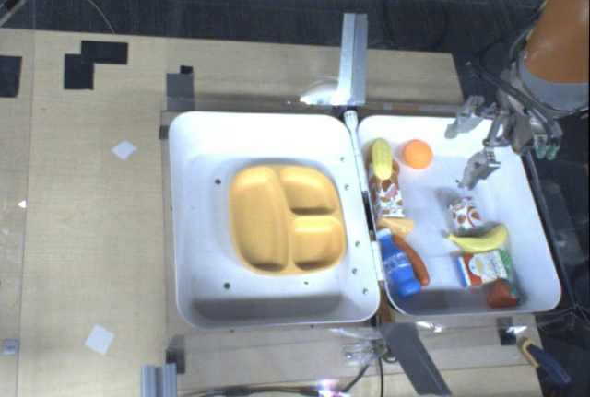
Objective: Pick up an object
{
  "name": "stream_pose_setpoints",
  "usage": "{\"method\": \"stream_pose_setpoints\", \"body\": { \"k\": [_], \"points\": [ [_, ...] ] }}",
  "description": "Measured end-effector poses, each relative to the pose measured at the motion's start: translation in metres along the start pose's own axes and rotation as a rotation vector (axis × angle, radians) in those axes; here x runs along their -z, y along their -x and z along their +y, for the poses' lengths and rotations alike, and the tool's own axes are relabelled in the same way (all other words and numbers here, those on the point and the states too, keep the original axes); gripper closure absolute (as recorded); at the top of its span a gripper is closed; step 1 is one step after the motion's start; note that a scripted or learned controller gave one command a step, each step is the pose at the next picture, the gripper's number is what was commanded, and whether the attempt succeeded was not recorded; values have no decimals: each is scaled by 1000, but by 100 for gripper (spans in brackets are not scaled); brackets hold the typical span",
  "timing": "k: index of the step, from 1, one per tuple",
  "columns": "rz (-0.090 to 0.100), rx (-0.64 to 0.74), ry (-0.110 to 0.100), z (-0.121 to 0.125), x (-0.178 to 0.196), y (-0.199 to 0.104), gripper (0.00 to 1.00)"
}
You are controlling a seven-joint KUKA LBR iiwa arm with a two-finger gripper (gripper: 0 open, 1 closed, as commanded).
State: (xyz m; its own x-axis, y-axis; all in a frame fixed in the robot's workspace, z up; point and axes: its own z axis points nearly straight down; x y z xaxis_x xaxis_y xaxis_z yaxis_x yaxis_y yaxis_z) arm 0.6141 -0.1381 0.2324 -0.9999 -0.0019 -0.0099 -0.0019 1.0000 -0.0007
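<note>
Likely target: small white carton with red print (465, 214), lying in the right bin (539, 229), just below the pincer (479, 146). Judged light, thin-walled, apt to crumple; best taken across its short sides. A banana (479, 239) touches its lower edge, so it may get dragged along.

Pincer hangs above the bin's upper right part, fingers spread apart, nothing between them; one finger (478, 169) reaches down toward the carton.

Other pieces: orange ball (418, 154), round, likely to roll away; a printed pouch (391, 195) by the left wall; a blue bottle (397, 264), smooth and probably slippery; a juice box (482, 269) near the lower corner.

Left bin (198, 202) holds a yellow divided tray (284, 218), rigid, wide for a two-finger hold.

Both bins sit on a pale wood counter (83, 229); dark floor beyond.
</note>
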Motion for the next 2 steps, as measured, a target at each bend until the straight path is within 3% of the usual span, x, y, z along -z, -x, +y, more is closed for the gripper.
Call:
{"method": "stream_pose_setpoints", "body": {
  "k": [1, 2],
  "points": [
    [5, -182, 0, -65, -73, 55, 0],
    [1, -300, 2, 20, -144, 41, 0]
  ]
}}
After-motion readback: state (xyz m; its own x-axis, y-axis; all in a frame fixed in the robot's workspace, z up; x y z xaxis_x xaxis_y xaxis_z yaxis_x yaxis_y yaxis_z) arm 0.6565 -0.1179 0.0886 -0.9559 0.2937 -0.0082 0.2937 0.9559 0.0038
